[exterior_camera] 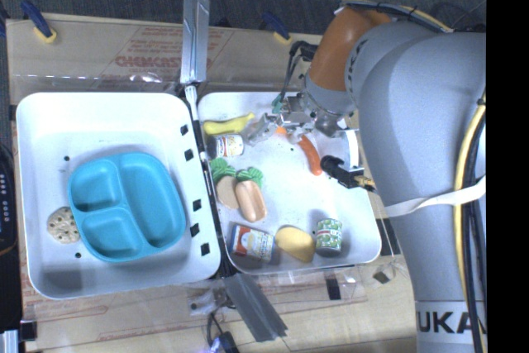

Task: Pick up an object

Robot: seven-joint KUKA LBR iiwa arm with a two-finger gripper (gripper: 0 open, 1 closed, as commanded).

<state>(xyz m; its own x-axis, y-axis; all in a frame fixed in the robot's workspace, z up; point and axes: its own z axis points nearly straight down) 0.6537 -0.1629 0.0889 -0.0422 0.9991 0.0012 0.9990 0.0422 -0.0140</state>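
Just now the pincer (266, 128) is seen low in the right bin (364, 215), near its upper wall; whether it is wide or narrow cannot be told. A yellow banana (225, 126) lies just to its left, seemingly touching its tip. A small can (230, 146) stands below the banana, and an orange carrot (311, 155) lies to the pincer's right. A blue divided tray (126, 205) is seen in the left bin (50, 112).
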